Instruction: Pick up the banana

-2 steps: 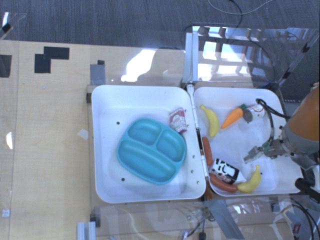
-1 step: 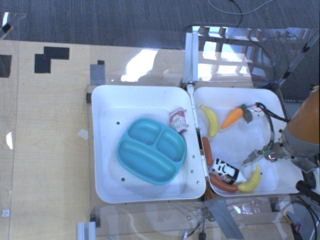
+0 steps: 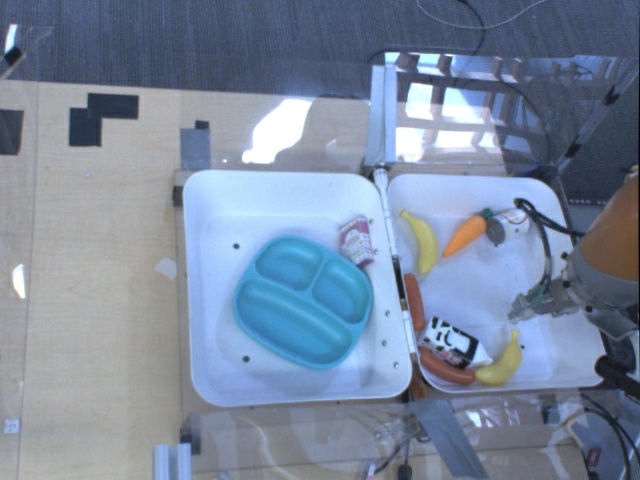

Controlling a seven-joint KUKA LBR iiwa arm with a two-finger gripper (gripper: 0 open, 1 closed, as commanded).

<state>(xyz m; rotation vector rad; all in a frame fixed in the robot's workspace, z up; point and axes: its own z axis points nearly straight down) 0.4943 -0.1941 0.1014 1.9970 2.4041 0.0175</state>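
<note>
Two yellow bananas lie in the right bin [image 3: 560, 363]. One banana [image 3: 423, 240] rests near the bin's left wall, beside an orange carrot [image 3: 464, 235]. The other banana [image 3: 503, 361] curves along the front edge, next to a black-and-white packet [image 3: 452, 338]. My gripper [image 3: 530, 305] reaches in from the right and hangs over the bin's right half, just above and to the right of the front banana. Nothing shows in its grasp.
Two red sausages lie in the right bin, one [image 3: 412, 301] along the left wall and one [image 3: 446, 369] at the front. A small white and red object [image 3: 512, 221] sits at the back. The left bin [image 3: 210, 268] holds a blue divided plate [image 3: 303, 300] and a red packet [image 3: 356, 240].
</note>
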